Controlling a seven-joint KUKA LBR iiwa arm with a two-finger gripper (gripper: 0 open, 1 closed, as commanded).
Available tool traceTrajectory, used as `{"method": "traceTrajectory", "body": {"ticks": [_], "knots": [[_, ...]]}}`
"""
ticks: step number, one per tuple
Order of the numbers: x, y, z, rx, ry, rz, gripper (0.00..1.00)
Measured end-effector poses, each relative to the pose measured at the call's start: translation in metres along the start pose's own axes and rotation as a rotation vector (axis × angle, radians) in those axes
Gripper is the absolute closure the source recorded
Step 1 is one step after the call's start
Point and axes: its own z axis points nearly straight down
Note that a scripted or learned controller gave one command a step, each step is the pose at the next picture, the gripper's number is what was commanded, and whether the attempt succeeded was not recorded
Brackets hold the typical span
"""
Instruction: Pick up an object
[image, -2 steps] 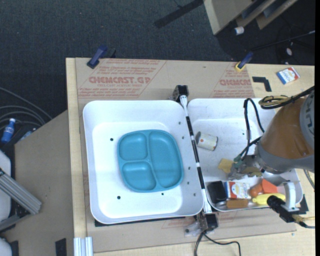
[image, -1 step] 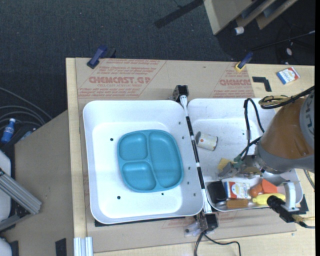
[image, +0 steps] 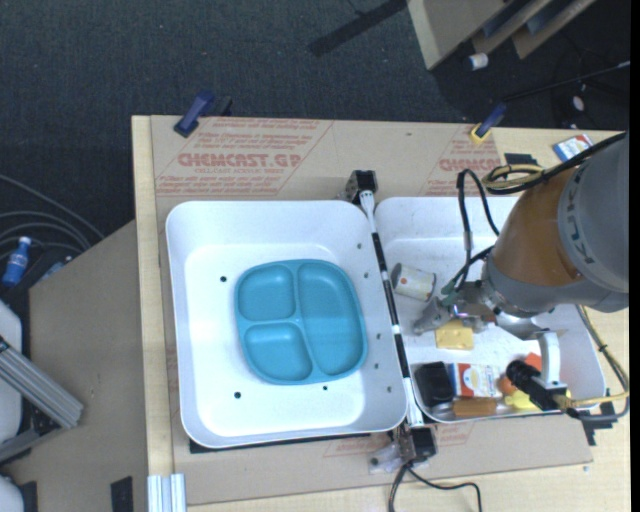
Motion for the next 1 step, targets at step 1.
{"method": "traceTrajectory", "body": {"ticks": [1], "knots": [[-0.0003,0.0001,-0.0097,-0.001,-0.001,0.001,1.0]]}}
